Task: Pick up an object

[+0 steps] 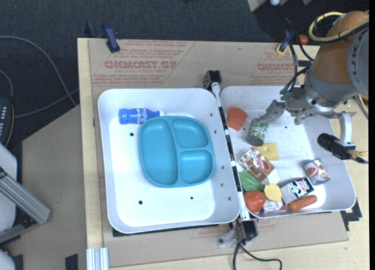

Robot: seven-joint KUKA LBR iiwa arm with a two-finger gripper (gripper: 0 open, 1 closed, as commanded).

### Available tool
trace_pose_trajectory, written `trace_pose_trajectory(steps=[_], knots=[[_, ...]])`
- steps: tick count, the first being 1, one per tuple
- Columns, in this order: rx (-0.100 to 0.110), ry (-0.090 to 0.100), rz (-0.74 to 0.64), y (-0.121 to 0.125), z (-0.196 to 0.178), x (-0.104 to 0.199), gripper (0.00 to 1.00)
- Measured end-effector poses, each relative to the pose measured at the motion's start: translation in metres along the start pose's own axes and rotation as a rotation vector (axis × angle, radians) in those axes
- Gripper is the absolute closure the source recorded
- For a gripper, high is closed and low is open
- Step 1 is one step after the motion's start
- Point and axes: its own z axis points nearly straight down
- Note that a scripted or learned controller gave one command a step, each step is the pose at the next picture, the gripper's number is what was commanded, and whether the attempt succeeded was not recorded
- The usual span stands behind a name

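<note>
I read "CHEMCAST GP" in red print on the brown-paper worktop (pixel 152 61). My claw (pixel 285 110) hangs over the right white bin (pixel 345 169), fingers spread apart, gripping nothing. One finger (pixel 273 110) points at the small dark green can (pixel 256 131) lying just below it, beside the orange rounded piece (pixel 236 118). The blue divided plastic plate (pixel 176 150) sits in the left bin (pixel 117 163).

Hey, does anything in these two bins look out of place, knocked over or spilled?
Nothing looks spilled or damaged. The blue bottle lies on its side beside the blue divided plate in the left bin. In the right bin the toy foods sit jumbled along the lower edge, several touching.
</note>
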Motion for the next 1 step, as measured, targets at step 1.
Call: trace_pose_trajectory(steps=[1], knots=[[0.002,0.001,0.0,-0.0501,0.0626,0.0343,0.0]])
